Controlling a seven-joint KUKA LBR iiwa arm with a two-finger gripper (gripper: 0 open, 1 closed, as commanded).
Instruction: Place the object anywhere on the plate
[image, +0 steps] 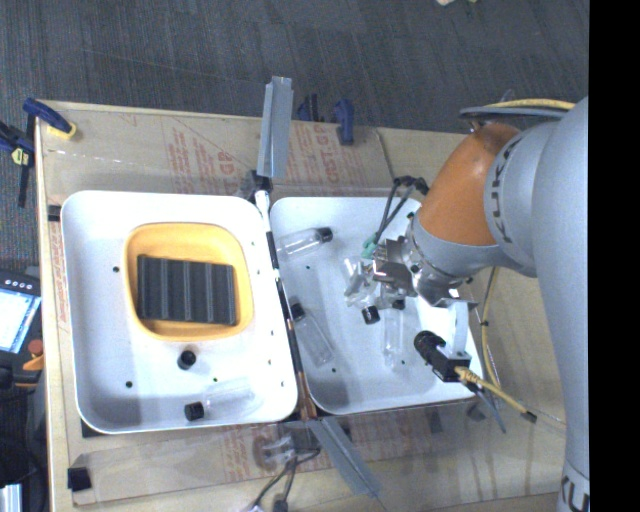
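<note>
The gripper (372, 290) is seen low over the right bin (330, 395); whether anything is held cannot be told. Clear tubes are scattered there, one (303, 240) at ten o'clock of it. The yellow plate (186, 240) in the left bin (90, 380) carries only a dark rack (187, 288): placing is judged undone.

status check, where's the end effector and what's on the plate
End effector low over right bin, grip unclear. Clear vials lie loose in that bin. Yellow plate in left bin bears a dark ridged block.
</note>
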